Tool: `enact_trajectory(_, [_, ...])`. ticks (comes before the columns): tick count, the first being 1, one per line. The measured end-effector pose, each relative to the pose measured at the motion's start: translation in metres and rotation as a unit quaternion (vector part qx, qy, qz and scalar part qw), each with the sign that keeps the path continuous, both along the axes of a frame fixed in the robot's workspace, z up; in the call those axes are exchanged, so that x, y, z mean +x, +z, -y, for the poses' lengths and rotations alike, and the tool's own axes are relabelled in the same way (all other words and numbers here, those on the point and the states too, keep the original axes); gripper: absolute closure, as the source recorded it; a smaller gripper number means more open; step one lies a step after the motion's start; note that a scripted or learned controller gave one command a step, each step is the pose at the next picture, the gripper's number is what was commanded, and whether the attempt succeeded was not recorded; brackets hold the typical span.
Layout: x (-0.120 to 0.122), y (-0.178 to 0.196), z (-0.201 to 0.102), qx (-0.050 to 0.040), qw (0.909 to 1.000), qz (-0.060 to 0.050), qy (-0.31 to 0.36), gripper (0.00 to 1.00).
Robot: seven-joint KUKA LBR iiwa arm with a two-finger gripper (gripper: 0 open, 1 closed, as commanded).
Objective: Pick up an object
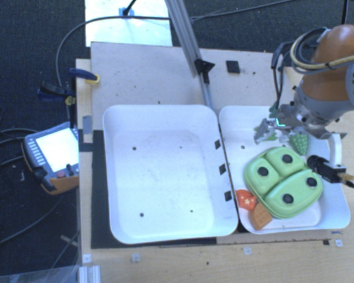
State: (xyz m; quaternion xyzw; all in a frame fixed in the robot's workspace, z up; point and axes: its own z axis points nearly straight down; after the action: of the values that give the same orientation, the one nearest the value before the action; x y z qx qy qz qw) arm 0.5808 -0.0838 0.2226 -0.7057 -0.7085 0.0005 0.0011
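Note:
My gripper hangs over the back part of the right bin, its grey fingers pointing left. A bumpy green object sits just to its right, under the wrist; I cannot tell whether the fingers touch it. A large green toy with three lobes and black dots lies in the middle of the right bin, in front of the gripper. At the bin's front left lie a small red object and an orange-brown piece.
The left bin stands beside the right one, sharing a middle rim with black clips. A slanted metal pole crosses the bench behind the bins. A handheld pendant lies off the bench at left.

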Motion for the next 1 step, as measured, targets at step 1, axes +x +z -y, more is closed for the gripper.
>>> enact_trajectory(1, [0.001,0.0018,0.0001,-0.0002,1.0,0.002,0.0,0.0])
